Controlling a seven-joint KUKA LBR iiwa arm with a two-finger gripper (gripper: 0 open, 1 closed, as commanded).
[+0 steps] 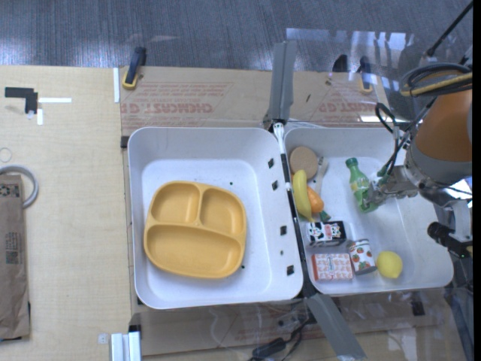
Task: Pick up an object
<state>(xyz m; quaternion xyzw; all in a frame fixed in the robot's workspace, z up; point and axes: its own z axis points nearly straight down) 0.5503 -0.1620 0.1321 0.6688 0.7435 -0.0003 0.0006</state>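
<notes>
A: Bottle (358, 182) — green, clear cap end toward twelve o'clock, in the right bin (421, 277), a little right of its middle.

B: And nearest the camera?

A: Along the bin's six o'clock wall: a red-and-white carton (331, 266), a small can (362, 256) just beside it at three o'clock, then a lemon (389, 265). Above the carton sits a black-and-white box (326, 233).

B: Further back?

A: A banana (301, 192) lies by the nine o'clock wall, with something orange (315, 201) touching it. Beyond them, a tan disc (304, 160) near the eleven o'clock corner.

B: Where's the arm?

A: It comes in from three o'clock, its orange band (448, 126) over the bin's right wall, wrist pointing toward nine. The gripper (382, 189) is low, right at the bottle's three o'clock side.

B: Is it grasping the bottle?

A: I can't tell; that end is too small and dark to read, and the bottle looks to be against it rather than clearly caught.

B: The left bin (150, 277)?

A: A yellow divided plate (197, 229) sits in its middle.
</notes>
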